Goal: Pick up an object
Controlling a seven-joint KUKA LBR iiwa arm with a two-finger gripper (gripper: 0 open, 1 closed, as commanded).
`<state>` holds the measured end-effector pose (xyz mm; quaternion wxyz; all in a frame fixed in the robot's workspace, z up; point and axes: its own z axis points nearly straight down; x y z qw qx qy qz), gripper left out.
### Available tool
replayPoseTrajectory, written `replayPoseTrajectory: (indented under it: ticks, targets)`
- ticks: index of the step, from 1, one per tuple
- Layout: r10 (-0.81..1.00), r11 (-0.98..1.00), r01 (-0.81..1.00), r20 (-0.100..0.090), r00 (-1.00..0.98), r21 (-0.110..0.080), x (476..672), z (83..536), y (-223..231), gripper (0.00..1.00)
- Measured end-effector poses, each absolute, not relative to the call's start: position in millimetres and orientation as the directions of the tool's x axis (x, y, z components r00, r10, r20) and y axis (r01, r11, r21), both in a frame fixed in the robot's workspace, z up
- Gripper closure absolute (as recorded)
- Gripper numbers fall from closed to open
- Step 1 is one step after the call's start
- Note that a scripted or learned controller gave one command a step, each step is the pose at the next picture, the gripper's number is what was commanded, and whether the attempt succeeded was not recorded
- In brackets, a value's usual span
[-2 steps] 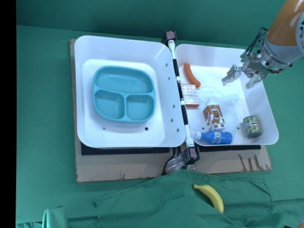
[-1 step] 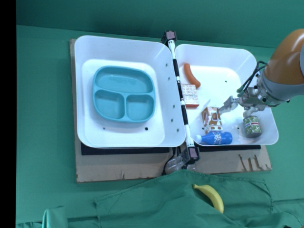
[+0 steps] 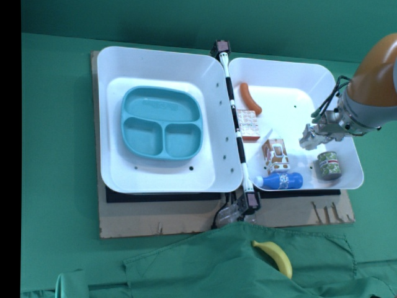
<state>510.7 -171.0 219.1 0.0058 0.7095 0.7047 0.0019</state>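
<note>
1. Counter (image 3: 56, 135) is covered in green cloth; a cardboard sheet (image 3: 142, 222) is laid on it under two white bins set side by side.
2. Left bin (image 3: 155, 61) is occupied by a teal divided plate (image 3: 162, 123), placed flat on a white tray insert, roughly centred.
3. Right bin (image 3: 291, 73) is loaded with several small objects.
4. Sausage (image 3: 250, 98) is seen near the far left part of the right bin, lying at a slant.
5. Orange-and-white box (image 3: 249, 125) is placed just below the sausage, against the bin's left wall.
6. Small printed carton (image 3: 276, 154) is found near the bin's middle, toward the near side.
7. Blue bottle (image 3: 283, 180) is laid on its side along the near edge of the right bin, white cap pointing left.
8. Dark green can (image 3: 328, 165) is stood in the near right corner of the right bin.
9. Arm is seen entering from the right, orange band above the grey wrist; hand (image 3: 311, 137) is held over the right part of the right bin, just above and left of the can, right of the carton.
10. Nothing is seen between the hand's fingers; whether the hand is released or clenched cannot be told.
11. Banana (image 3: 276, 256) is lying on the rumpled green cloth at the counter's near edge, outside both bins.
</note>
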Motion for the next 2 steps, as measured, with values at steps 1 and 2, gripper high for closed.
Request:
replayPoseTrajectory:
  ticks: [1, 2]
  targets:
    - [1.0, -0.01, 1.0, -0.008, 0.01, 0.017, 511.7, 231, -172, 1.0]
    - [1.0, -0.014, 1.0, -0.01, 0.014, 0.023, 512.7, 243, -173, 1.0]
